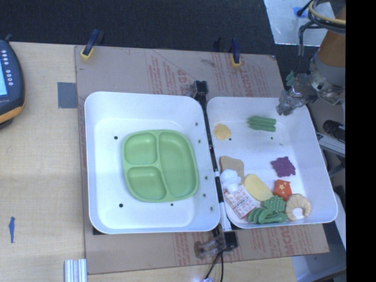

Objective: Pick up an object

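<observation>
The right bin [305,134] holds toy food. A green bean pod [261,123] lies near its far edge, with a small yellow disc [222,132] to its left. A purple piece [284,166] sits mid-bin. Along the near edge crowd a tan slice [231,164], a white lump [230,177], a yellow oval [257,187], a red-and-white packet [239,202], a red-orange piece [282,188], green pods [269,211] and a shrimp [298,206]. My gripper [286,103] hangs over the bin's far right corner, right of the bean pod, with nothing seen between its tips.
The left bin [100,157] carries a green divided plate [159,165]. Brown cardboard [153,69] lies under both bins, held by blue and yellow clamps [235,54]. A handheld pendant [9,81] rests at the bench's far left.
</observation>
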Motion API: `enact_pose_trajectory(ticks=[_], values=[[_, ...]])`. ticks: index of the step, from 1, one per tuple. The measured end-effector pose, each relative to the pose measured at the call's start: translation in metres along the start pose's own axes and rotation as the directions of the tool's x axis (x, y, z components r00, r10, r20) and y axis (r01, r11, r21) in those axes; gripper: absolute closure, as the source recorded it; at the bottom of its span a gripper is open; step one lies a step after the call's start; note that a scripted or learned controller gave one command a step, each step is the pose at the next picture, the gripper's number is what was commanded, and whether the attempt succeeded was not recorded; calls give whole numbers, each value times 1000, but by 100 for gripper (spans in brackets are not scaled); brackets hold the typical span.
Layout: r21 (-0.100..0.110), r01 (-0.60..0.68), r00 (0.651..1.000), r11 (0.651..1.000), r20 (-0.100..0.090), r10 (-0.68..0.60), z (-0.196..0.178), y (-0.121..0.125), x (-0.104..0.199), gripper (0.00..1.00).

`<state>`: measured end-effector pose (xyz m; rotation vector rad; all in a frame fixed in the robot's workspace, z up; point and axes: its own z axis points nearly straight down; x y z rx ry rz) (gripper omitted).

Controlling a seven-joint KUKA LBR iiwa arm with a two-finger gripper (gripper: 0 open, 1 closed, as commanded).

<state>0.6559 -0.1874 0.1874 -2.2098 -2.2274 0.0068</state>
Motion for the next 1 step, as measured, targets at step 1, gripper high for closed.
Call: enact_pose_trajectory(ticks=[1], values=[[-8, -1, 1000, 1000, 1, 1, -39, 1, 10, 100]])
